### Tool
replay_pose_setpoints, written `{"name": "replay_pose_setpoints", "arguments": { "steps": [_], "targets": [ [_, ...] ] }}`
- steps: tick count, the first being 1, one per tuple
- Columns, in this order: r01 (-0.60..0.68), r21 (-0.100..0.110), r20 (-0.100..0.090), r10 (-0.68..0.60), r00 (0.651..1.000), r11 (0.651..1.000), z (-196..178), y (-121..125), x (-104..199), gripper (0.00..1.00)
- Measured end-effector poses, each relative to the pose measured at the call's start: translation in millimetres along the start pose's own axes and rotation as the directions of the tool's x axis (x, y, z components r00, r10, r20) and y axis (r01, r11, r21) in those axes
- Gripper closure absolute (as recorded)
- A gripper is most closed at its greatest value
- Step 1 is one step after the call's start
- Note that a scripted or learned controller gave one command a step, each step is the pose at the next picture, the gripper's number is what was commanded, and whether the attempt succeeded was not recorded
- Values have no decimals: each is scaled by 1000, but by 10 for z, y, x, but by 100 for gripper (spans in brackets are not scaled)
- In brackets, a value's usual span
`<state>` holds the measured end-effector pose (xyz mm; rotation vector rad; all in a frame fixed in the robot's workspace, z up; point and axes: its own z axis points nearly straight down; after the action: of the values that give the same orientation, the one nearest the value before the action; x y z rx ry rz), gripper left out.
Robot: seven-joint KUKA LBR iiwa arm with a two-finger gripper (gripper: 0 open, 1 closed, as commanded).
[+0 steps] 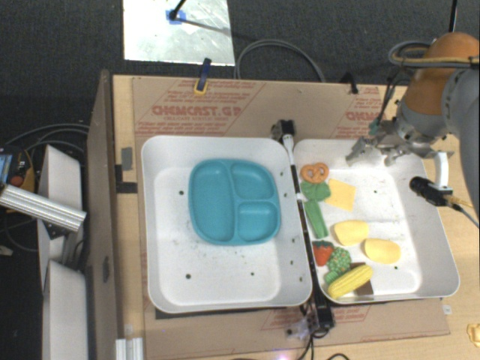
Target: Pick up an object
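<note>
The right bin (420, 276) holds several toy foods along its left side. A brown pretzel (315, 173) lies at the top, with a green vegetable (316, 205) and a yellow cheese slice (342, 196) just below it. Further down are two yellow pieces (350, 232) (382, 251), a red piece (322, 254), a broccoli (339, 262) and a corn cob (349, 280). My gripper (373, 154) hangs over the bin's far right corner, above and to the right of the pretzel. It is open, with nothing between its fingers.
The left bin (169, 276) holds a blue divided plate (233, 202). A ridge (300, 216) separates the two bins. Bare white floor (416, 231) lies in the right half of the right bin. Cardboard (225, 107) lines the bench behind the bins.
</note>
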<state>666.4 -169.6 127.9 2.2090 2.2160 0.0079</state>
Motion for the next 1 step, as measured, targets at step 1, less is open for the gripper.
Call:
{"name": "replay_pose_setpoints", "arguments": {
  "steps": [1],
  "targets": [
    [-1,12,-6,1,1000,1000,-426,-612,411,0]
  ]
}}
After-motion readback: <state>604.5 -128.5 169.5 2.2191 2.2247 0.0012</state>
